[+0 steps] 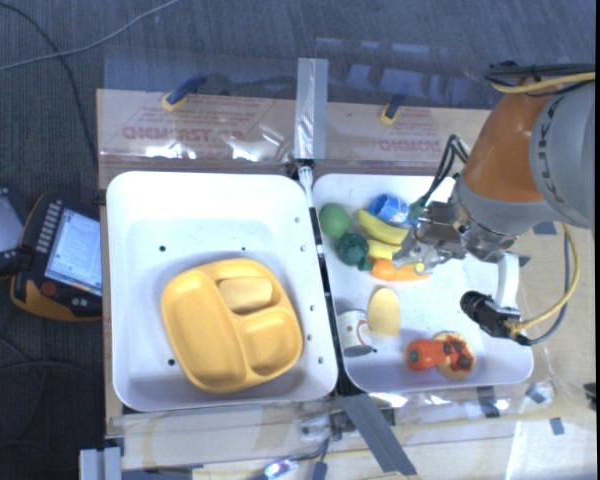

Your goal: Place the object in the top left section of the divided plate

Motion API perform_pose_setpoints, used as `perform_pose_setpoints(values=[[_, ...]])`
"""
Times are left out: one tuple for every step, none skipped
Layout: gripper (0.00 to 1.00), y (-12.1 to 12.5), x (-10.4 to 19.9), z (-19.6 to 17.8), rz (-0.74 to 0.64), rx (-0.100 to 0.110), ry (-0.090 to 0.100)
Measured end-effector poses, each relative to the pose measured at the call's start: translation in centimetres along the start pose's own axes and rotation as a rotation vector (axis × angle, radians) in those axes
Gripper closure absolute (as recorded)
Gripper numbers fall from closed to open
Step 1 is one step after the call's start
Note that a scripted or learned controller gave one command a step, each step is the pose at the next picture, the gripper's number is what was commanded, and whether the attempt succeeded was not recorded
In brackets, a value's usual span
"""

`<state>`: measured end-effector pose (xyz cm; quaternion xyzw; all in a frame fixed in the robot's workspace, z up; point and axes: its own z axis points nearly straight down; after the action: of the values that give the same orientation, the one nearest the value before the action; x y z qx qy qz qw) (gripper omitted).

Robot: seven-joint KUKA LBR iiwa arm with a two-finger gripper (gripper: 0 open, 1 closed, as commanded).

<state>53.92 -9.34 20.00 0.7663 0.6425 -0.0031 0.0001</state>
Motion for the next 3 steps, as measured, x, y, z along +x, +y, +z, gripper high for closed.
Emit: perform_pose_setpoints(values=[[1.0,-2.1,6.1,1.8,-0.014,0.001,0.003],[1.0,-1.7,13.3,0.9,-0.109,0.0,0.003],[1.0,-0.7,16.7,1.7,-0.215,-0.001,0.0]])
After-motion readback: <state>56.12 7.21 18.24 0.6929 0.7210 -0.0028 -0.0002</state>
